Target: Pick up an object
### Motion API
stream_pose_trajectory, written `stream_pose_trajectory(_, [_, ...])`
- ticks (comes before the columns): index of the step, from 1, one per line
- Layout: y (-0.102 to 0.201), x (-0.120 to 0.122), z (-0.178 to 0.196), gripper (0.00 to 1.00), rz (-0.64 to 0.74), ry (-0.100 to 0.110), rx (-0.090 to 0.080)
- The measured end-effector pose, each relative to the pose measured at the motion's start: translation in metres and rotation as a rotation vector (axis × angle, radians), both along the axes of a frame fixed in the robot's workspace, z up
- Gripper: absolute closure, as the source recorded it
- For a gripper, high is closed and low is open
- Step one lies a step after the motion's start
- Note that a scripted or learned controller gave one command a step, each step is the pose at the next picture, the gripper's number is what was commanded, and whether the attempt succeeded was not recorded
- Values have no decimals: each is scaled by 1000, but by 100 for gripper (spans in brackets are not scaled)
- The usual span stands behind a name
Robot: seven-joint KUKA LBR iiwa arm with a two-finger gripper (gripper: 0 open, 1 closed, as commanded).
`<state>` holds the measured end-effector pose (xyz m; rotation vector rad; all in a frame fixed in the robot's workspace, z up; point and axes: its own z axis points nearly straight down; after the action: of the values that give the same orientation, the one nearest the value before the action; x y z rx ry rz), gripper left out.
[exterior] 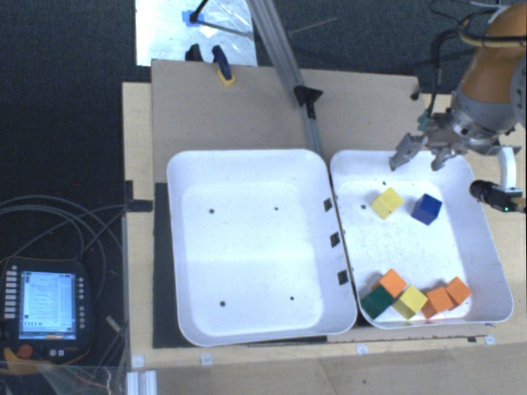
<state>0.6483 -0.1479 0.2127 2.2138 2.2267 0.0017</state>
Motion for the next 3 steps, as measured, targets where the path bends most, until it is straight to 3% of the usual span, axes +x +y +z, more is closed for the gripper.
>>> stream_pose_trajectory(1, [0, 0, 0, 0, 0, 0, -1])
stream_pose_trajectory(3, [-6, 8, -104, 0, -2, 4, 0])
